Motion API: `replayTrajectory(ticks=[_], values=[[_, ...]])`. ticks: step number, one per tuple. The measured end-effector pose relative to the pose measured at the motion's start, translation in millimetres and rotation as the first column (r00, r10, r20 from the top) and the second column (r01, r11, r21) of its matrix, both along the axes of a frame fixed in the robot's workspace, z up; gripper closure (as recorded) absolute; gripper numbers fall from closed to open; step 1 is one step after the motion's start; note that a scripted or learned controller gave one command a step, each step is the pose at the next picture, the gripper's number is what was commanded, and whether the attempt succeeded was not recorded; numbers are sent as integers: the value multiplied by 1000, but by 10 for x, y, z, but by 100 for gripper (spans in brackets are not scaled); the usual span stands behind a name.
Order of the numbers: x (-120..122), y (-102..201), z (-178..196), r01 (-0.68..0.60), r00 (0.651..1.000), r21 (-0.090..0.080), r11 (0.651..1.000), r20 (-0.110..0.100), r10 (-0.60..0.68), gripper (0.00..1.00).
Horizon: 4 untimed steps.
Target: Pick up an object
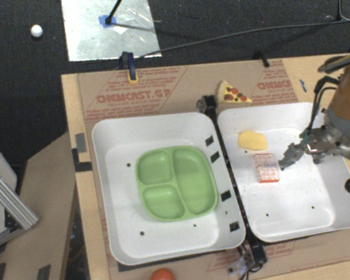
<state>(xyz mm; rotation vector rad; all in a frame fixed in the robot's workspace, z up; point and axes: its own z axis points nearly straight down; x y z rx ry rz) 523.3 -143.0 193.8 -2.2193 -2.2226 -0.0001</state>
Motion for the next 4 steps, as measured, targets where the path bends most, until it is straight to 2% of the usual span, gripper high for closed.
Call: replayTrajectory(ticks=[2, 3, 4], values=[[18, 11, -1115, 0, 1000, 0, 1000, -1, 0, 0], [31, 6, -986, 0, 1000, -1, 1000, 4, 0, 100], [96, 15, -545, -3, 1000, -2, 1000, 5, 3, 100]])
